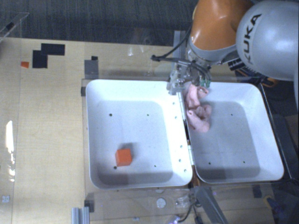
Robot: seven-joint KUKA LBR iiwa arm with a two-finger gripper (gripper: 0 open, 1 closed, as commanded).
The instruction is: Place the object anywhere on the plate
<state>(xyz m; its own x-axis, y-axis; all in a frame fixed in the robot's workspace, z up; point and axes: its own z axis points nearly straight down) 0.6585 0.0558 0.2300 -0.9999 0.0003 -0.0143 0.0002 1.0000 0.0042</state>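
The arm [243, 27] runs off the top and right edges, so its base and most of its length are cut away. The gripper [190, 80] sits under the wrist, and its fingers are too small and cluttered to make out. The top of the pink cloth [198, 110] disappears among them; whether it is pinched there cannot be told. The right bin [252, 139] loses part of its back rim behind the arm. Small fittings along the bench's bottom edge [161, 209] are cropped and blurred.
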